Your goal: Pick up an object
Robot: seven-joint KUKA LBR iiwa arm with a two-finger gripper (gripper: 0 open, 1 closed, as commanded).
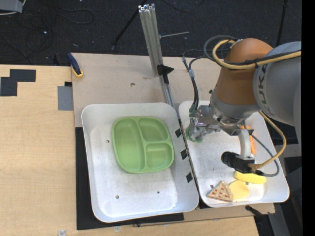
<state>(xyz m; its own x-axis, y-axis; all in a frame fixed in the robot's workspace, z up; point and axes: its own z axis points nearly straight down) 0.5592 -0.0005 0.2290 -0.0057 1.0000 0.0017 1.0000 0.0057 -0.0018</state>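
Observation:
My gripper [196,130] hangs low over the left edge of the right bin [275,193], under the orange wrist band. A small greenish patch [197,136] shows right at its tip; whether it is a held object I cannot tell. In the bin's near right corner lie a pizza-slice toy [219,192], a pale yellow wedge [240,191] and a yellow corn-like piece [250,178]. An orange piece [252,144] peeks out behind the arm's bracket. The arm hides the middle of this bin.
The left bin [98,181] holds a green divided plate [143,144] lying flat near its middle. An upright metal post [151,38] stands behind the bins, and black clips [184,154] sit along the rim between them.

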